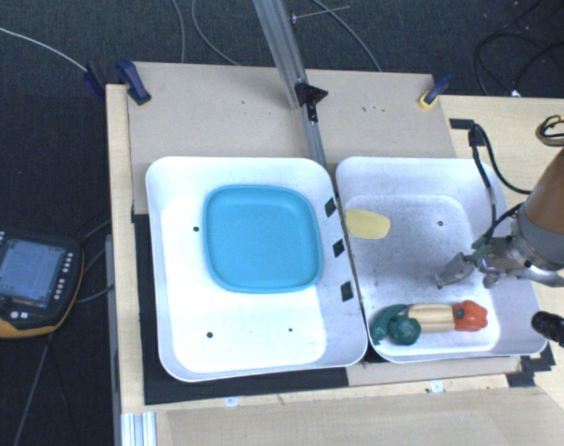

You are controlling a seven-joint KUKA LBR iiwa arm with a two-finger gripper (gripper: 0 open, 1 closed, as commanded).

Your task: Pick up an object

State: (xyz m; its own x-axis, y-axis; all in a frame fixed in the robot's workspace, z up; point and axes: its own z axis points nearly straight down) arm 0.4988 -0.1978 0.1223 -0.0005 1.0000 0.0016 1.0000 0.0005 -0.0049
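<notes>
In the right bin (402, 179), a toy (430, 320) with a green end, a wooden middle and a red end lies along the front wall. A flat yellow piece (367, 223) rests near that bin's left wall. My gripper (469, 272) hangs at the bin's right side, just above and behind the toy's red end. Its fingers (449, 273) stand open with nothing between them. The grey arm comes in from the right edge of the view.
The left bin (170, 249) holds a blue square plate (263, 238). A metal pole (286, 40) slants over the back of the bench between the bins. Cables lie at the right, near the arm.
</notes>
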